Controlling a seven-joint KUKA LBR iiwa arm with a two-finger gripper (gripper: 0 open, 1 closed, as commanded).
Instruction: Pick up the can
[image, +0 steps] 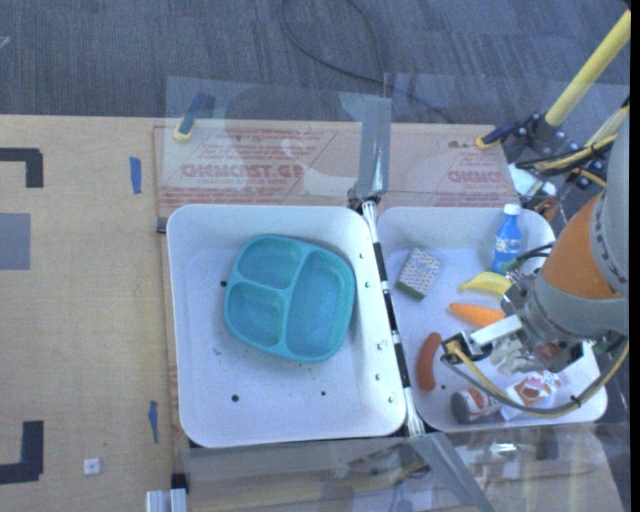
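1. Camera view: the can (470, 403) lies on its side at the lower edge of the right bin (440, 235), lower right of the frame.
2. The claw (515, 352) hangs just above and right of it, near a red-and-white packet (537, 386).
3. The left bin (195, 300) holds a teal divided plate (290, 297).
4. A sausage (428, 361), carrot (476, 313), banana (487, 284), bottle (508, 238) and sponge (418, 272) sit above.

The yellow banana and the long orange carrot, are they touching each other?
Apart. In the camera view, a strip of white bin floor shows between the yellow banana and the long orange carrot below it.
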